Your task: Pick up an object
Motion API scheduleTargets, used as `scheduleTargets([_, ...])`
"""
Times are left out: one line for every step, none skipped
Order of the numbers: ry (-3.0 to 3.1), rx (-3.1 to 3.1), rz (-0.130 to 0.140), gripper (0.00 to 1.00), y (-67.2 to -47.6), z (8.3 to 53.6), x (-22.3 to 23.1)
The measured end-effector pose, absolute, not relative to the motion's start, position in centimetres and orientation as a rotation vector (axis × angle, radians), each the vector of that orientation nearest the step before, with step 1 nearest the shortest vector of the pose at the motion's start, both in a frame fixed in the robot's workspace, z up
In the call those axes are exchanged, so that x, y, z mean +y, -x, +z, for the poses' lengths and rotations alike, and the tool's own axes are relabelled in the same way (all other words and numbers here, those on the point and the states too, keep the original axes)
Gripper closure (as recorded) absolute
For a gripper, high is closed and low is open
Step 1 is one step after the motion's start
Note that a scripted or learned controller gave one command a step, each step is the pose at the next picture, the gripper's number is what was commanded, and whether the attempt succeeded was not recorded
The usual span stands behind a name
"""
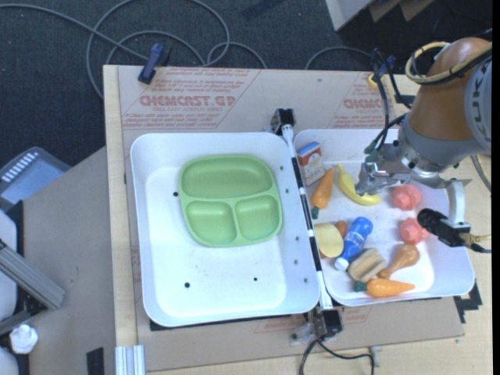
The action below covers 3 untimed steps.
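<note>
Banana [358, 194] lies directly beneath the tool [369, 180].

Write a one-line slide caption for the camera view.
KUKA arm's gripper poised over a banana among toy food in the right bin; a green divided tray sits in the left bin.

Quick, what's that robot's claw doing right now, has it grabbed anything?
Gripper: low in the right bin, at the banana; open or shut cannot be told.

Gripper [367, 180] low (wrist bent down)
</note>
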<state>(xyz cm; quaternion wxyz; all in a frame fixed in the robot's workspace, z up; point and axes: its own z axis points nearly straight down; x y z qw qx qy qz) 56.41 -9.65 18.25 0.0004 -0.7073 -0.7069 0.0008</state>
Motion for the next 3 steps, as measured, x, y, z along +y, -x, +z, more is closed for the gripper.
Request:
scheduleTargets([2.221, -2.221, 0.002, 0.00, -56.4, 18.3, -9.6])
scheduleTargets([2.222, -2.221, 0.001, 0.00, -55.9, 8.4, -12.0])
scheduleTargets([2.220, -2.220, 0.001, 0.00, -52.5, 8.4, -9.4])
